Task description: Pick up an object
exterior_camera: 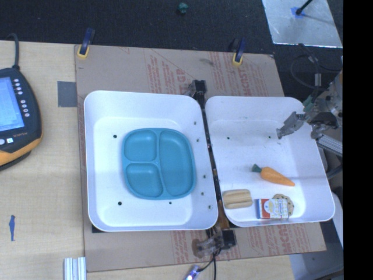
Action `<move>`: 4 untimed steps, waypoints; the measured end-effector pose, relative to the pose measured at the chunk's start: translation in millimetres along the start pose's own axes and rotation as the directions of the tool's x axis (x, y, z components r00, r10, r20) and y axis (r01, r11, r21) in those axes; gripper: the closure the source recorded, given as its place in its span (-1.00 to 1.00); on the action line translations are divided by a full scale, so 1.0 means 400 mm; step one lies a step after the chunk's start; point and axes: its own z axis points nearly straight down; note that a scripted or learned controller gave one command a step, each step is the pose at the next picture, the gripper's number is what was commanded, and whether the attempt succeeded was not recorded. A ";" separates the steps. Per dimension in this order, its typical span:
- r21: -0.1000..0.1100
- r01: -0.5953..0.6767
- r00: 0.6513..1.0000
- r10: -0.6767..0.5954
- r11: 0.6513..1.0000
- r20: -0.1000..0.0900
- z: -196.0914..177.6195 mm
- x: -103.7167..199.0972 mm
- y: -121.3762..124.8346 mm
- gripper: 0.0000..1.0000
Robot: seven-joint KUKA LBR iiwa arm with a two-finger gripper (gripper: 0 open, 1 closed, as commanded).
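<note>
The right bin (245,115) holds three things along its near side. An orange toy carrot (275,177) with a green top lies near the middle. A tan bread-like block (236,198) rests at the near left corner, and a small cookie box (274,208) lies beside it. My gripper (298,134) hangs over the bin's far right part, up and to the right of the carrot. Its fingers (287,126) are spread open with nothing between them.
The left bin (105,115) carries a blue divided plate (158,162). A tablet-like pendant (14,112) lies on the bench at the far left. Clamps (85,44) pin the cardboard sheet under both bins.
</note>
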 end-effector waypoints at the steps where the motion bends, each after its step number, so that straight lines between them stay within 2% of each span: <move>1: 0.002 0.001 1.000 -0.001 1.000 0.000 0.276 0.067 -0.017 -1.00; 2: 0.001 0.001 1.000 -0.001 1.000 0.000 0.394 0.027 -0.127 -1.00; 3: 0.000 0.005 1.000 -0.005 1.000 0.002 0.368 0.024 -0.126 1.00; 4: 0.000 0.001 1.000 -0.001 1.000 0.000 0.238 0.176 -0.001 1.00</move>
